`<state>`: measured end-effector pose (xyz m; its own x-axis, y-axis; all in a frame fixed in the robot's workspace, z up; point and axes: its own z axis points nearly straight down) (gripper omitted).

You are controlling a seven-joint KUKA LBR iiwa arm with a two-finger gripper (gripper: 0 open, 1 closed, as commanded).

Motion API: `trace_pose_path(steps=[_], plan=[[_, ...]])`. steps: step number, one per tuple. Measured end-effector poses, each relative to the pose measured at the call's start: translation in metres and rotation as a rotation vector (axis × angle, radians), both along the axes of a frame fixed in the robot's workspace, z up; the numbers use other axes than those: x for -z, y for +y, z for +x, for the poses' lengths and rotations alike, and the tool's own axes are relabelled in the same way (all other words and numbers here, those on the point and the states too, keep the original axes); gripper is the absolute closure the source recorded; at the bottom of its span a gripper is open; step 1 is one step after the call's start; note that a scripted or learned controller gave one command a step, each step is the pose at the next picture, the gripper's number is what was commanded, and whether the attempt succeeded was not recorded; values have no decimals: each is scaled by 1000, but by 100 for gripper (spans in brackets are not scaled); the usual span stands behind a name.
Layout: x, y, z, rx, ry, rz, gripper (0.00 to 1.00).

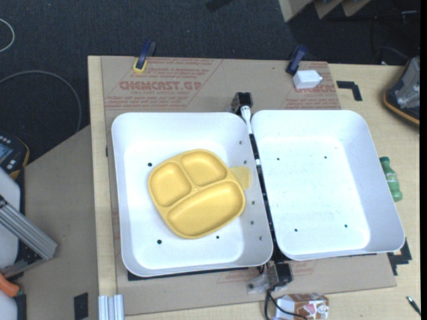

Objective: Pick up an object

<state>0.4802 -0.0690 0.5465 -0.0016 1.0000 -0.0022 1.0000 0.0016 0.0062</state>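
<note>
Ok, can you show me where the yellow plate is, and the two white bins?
yellow divided plate [195, 193]: camera view, on the ridge where its three compartments meet.
left white bin [133, 145]: camera view, on bare floor near its upper left corner.
right white bin [313, 185]: camera view, on the middle of its bare floor.

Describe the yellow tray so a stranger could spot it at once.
Find the two white bins side by side; take the left bin. The yellow tray lies in its middle, rounded and split into three compartments. It is the one large yellow item in the bins.

yellow divided plate [196, 193]: smooth matt plastic | left bin [127, 179]: glossy white plastic
</note>
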Motion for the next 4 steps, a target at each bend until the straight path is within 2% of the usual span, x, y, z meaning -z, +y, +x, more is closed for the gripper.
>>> trace_pose_path(steps=[1, 2, 3, 4], plan=[[105, 17, -1, 1, 18, 3, 100], [199, 24, -2, 2, 17, 3, 100], [183, 107, -1, -8, 3, 5, 100], [126, 143, 0, -2, -2, 4, 100]])
